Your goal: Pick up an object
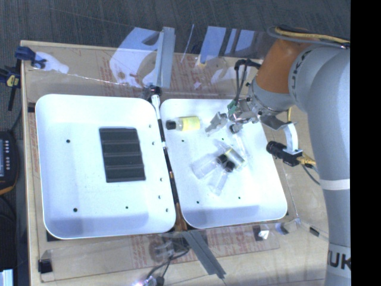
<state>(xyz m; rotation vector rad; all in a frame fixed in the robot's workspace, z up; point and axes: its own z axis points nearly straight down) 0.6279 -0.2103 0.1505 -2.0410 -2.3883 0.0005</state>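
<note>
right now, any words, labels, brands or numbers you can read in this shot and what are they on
"UK" in white letters on the grey arm, cut off at the picture's lower right.
The yellow bottle in the right bin: any label is too small to read.
The dark device at the left edge: markings too blurred to read.

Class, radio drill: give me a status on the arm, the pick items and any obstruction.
Gripper low over right bin, far side. Yellow bottle and clear packets lying loose, nothing seen gripped. Black ridged block in left bin, out of the way.
</note>
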